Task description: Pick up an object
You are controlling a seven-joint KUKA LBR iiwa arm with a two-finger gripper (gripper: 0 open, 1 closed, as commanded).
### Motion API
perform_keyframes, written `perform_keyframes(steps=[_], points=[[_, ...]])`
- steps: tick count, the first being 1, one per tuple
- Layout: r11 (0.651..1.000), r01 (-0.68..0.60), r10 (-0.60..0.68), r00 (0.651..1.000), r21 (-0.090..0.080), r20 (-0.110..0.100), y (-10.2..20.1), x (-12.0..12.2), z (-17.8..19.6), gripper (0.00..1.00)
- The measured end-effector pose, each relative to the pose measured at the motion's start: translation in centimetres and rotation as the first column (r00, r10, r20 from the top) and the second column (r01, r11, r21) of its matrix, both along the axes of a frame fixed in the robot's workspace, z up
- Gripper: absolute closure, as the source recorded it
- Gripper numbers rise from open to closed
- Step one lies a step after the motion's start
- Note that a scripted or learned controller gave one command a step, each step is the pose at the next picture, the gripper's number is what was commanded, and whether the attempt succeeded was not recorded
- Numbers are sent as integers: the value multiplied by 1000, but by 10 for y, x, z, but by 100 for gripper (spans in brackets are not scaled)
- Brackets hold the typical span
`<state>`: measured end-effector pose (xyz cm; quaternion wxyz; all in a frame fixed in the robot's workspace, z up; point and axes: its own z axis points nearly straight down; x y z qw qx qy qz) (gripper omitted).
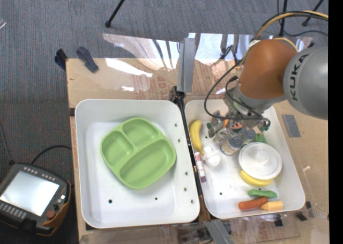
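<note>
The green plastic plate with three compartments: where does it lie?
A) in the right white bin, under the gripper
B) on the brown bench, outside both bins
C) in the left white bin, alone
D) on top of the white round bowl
C: the green plastic plate with three compartments lies flat in the left white bin, with nothing else visible beside it.

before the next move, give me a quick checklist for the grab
1. Gripper over the right bin, where the objects lie: ok.
2. Fingers open or shut: cannot tell, the wrist hides them.
3. Anything held yet: cannot tell, nothing shows between the fingers.
4. Target free of neighbours: not ok, the can under the gripper sits against the white bowl and the white piece.
5. Banana lies free along the bin's left wall: ok.
6. Left bin holds the green tray, out of the arm's way: ok.
</note>
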<state>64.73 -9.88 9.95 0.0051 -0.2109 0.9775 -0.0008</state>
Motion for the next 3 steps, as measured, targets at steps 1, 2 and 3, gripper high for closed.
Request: perform_keyframes(steps=[1,2,3], points=[[1000,0,0,1000,0,-1,0,0,-1,0],[987,159,-159,987,2,-9,0,-3,-11,0],[985,172,-172,985,3,-8,0,-2,-11,0]])
